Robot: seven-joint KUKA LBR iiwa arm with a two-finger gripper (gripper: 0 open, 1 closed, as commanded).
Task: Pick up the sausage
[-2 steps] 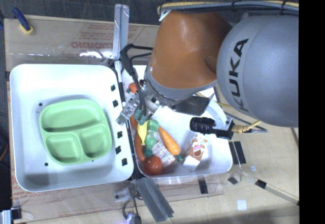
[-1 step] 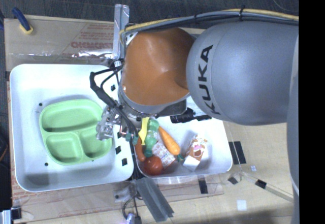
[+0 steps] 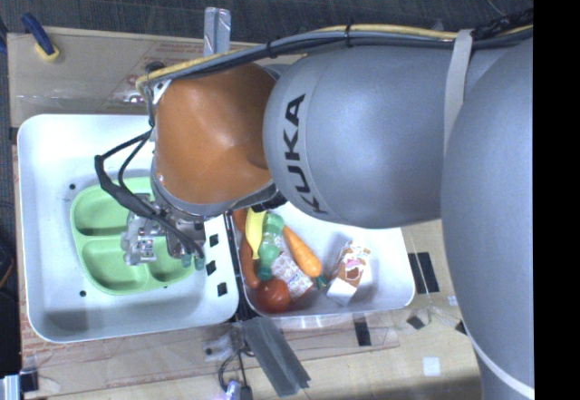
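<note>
Camera view looks down at a slant on my counter, which carries two shallow white bins side by side. My grey arm, with its orange band, reaches in from the right and covers much of both bins. The pincer hangs low over the left bin, above a green divided tray that lies in that bin. Black cables loop from the wrist down toward it. I cannot tell whether the pincer is open or closed; the metal parts blur together, and I see nothing between them.

The right bin holds a pile of toy food near its left wall. A reddish-brown sausage lies lengthwise along that wall, partly under the other pieces. Beside it sit a yellow piece, a green piece, an orange carrot, a red tomato and a small white carton. The sausage is well apart from the pincer, in the other bin.
</note>
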